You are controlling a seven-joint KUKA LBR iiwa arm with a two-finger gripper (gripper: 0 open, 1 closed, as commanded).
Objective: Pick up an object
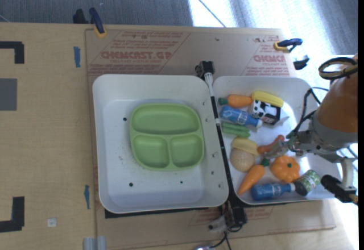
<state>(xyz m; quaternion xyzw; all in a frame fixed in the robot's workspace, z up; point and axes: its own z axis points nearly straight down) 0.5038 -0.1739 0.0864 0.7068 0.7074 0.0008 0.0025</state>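
Camera view: gripper [284, 144], grip state unclear, sits low among crowded toys beside the right bin [296, 87] outer rim.

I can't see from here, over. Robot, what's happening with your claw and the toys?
Gripper low in right bin, beside orange pumpkin. Nothing seen held. Toys crowded close: carrot, blue bottle.

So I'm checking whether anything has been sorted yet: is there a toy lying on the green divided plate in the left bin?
No, the green divided plate shows bare compartments, while the toys, such as the orange pumpkin, lie in the right bin.
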